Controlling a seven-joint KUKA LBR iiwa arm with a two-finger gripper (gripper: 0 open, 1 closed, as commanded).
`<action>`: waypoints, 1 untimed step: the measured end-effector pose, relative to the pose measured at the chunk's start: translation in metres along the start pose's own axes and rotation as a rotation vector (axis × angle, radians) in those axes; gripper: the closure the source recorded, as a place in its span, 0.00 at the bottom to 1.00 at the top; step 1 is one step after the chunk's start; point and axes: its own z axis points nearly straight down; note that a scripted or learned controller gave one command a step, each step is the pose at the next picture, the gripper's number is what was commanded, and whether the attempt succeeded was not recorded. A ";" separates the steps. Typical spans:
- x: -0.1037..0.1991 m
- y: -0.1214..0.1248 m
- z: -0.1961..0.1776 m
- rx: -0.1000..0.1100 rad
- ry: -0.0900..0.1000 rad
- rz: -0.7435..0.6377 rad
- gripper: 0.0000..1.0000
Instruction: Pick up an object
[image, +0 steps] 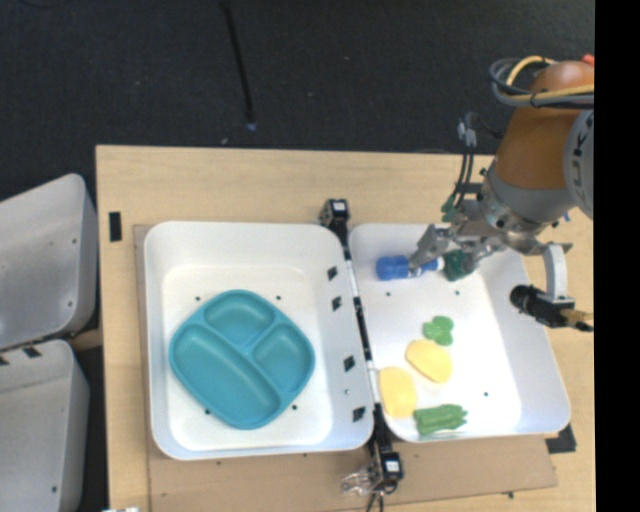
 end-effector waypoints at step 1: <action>0.000 -0.002 0.041 0.000 -0.003 0.002 0.00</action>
